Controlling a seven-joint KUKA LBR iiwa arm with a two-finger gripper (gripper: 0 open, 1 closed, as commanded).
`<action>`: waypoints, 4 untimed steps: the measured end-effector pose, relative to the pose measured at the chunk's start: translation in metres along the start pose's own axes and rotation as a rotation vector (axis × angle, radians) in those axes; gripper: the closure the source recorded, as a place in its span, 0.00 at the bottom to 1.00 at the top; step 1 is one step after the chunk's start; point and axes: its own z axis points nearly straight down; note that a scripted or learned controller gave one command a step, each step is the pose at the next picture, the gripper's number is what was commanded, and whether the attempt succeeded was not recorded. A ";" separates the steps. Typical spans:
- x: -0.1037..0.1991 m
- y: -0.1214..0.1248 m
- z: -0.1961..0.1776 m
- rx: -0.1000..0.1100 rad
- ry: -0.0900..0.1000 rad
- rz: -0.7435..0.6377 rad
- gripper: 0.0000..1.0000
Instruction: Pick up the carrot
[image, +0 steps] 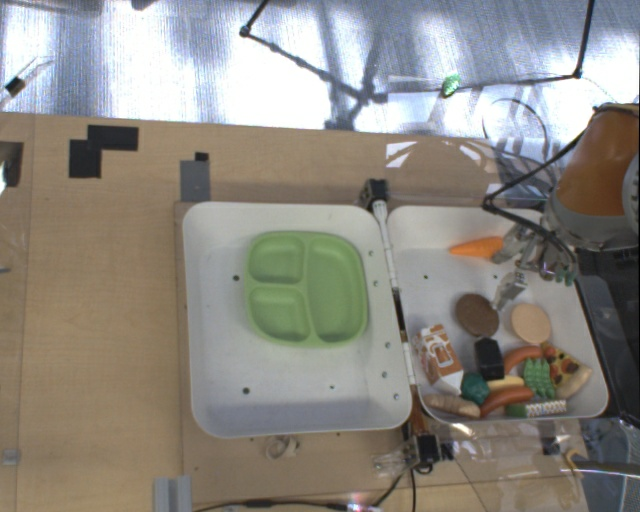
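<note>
The orange carrot (476, 247) lies in the right bin (430, 228), near its back wall, with the pointed tip toward the left. My gripper (509, 266) hangs low just right of the carrot's thick end. Its fingers are spread open: one fingertip (511, 242) sits at the carrot's thick end and the other reaches toward the bin's middle. Nothing is between the fingers, and the carrot rests on the bin floor.
A green divided plate (305, 288) lies in the left bin (215, 380). The right bin's front holds several toy foods: a brown disc (477, 314), a tan disc (530, 323), a black block (488, 353), a small carton (438, 352), sausages and green pieces.
</note>
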 end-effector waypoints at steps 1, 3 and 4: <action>-0.016 0.004 0.005 0.004 0.041 0.066 0.00; -0.019 0.003 0.005 0.005 0.041 0.006 0.00; -0.019 0.003 0.005 0.006 0.041 0.006 0.00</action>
